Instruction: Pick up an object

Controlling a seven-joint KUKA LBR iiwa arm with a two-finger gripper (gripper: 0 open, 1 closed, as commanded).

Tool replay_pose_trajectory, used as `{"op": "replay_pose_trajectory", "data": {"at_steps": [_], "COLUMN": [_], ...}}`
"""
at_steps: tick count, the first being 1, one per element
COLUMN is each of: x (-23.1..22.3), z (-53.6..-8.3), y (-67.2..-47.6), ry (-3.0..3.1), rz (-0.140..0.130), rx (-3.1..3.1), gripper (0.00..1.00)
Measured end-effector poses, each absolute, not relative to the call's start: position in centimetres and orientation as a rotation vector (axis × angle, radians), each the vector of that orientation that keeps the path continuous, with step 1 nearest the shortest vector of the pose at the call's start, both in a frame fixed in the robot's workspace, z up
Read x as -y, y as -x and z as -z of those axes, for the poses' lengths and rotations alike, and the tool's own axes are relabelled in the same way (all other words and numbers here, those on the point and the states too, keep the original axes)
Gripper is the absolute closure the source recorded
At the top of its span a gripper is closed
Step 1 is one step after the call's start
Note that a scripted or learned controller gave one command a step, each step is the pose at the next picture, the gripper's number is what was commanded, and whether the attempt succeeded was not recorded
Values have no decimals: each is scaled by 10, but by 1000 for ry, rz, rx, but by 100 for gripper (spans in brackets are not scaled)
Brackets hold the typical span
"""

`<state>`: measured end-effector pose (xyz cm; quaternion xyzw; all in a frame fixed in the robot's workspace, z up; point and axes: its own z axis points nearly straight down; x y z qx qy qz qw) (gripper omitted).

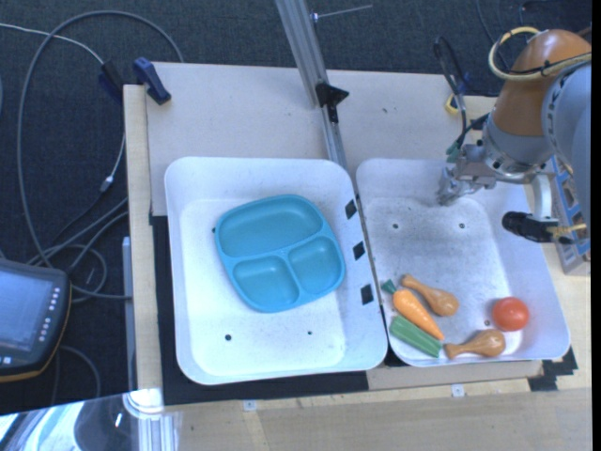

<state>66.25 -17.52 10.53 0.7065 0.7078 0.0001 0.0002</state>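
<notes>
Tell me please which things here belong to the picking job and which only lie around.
Belong to the job:
- gripper, at the far end of the right bin
- carrot
- green piece
- two drumsticks
- tomato

Only lying around:
- blue divided plate in the left bin
- cables
- blue clamp

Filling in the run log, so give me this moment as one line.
gripper: over right bin's far end, nothing seen held | toy food: near end of right bin, untouched | blue plate: left bin
</notes>
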Motion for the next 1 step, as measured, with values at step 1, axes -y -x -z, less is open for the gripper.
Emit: {"op": "replay_pose_trajectory", "data": {"at_steps": [1], "x": [175], "z": [-159], "y": [-675], "ry": [-2214], "rz": [-7], "rx": [-2218], "gripper": [100]}}
